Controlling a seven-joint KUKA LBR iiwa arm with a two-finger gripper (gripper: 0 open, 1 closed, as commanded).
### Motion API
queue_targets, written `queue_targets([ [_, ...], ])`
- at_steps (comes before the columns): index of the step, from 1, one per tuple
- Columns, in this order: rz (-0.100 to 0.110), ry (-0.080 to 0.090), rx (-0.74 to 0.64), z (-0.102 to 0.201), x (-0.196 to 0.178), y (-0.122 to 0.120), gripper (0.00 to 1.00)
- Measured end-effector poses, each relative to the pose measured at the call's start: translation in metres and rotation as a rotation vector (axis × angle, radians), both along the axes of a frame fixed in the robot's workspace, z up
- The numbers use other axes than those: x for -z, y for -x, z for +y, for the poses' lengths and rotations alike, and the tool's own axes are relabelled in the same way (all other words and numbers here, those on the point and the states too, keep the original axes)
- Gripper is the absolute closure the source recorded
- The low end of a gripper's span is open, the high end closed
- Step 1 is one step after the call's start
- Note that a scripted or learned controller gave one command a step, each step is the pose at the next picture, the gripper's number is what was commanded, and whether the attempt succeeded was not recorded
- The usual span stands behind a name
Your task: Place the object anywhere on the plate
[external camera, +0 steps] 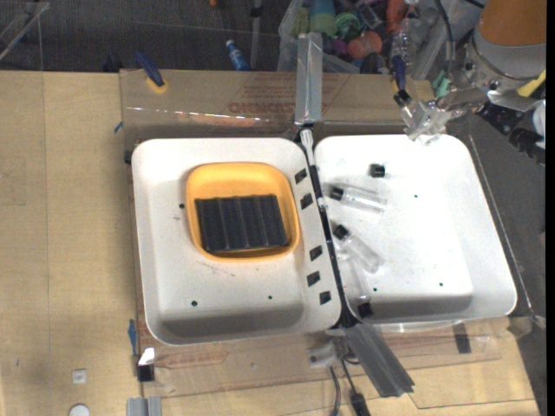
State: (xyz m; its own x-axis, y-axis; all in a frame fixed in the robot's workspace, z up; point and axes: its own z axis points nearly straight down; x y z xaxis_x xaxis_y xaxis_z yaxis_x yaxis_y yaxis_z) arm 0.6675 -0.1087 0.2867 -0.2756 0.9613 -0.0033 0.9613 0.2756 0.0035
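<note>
- Gripper (425, 120) positioned above the far rim of the right bin (486, 232), near its far left corner; finger opening and contents not discernible.
- Arm entering from upper right, orange band (516, 7) at the frame's top corner, wrist angled down and left toward the bin.
- Two clear syringes in the right bin's left half: one (354, 198) near the divider, another (355, 248) nearer the front, both well apart from the gripper.
- Small black cap (376, 171) lying apart, beyond the syringes.
- Right and front portions of the right bin open.
- Orange plate (238, 178) in the left bin (160, 276), carrying a black ribbed insert (240, 223); white margin open on all sides.
</note>
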Motion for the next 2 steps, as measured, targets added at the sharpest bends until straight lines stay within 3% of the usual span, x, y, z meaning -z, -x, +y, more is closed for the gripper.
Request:
queue_targets([
  [1,0.0,0.0,-0.018,-0.019,-0.017,0.0,1.0],
  [2,0.0,0.0,-0.119,-0.078,-0.101,0.001,1.0],
])
